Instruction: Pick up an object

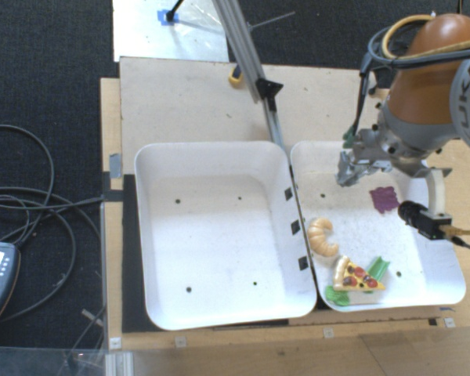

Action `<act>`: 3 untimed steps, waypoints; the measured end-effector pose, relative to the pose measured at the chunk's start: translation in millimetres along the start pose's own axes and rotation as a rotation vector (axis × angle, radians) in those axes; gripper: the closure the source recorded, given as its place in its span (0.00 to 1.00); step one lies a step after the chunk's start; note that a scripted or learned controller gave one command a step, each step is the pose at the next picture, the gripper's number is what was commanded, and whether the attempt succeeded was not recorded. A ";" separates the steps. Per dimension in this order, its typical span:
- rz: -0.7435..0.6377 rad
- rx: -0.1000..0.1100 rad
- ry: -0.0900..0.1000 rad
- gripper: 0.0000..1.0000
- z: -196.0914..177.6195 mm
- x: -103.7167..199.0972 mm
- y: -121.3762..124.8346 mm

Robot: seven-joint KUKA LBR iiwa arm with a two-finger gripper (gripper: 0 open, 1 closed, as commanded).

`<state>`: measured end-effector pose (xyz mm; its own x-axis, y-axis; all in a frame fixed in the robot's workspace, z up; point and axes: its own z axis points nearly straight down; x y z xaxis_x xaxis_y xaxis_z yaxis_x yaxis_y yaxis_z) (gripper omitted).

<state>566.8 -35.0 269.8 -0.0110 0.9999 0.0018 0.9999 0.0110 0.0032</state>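
The claw (349, 171) is hovering over the right bin's (446, 284) far edge, near the purple piece (385, 199); its grip state is unclear.

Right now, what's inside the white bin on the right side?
Inside the right bin I see a croissant, a pizza slice lying over something green, and a purple piece. The gripper hangs above the bin's far part, covering some floor there.
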 end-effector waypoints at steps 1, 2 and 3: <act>0.002 0.001 -0.001 1.00 20.8 38.9 24.5; 0.002 0.000 -0.001 1.00 28.4 75.6 45.6; 0.003 0.000 -0.001 1.00 44.1 112.5 76.3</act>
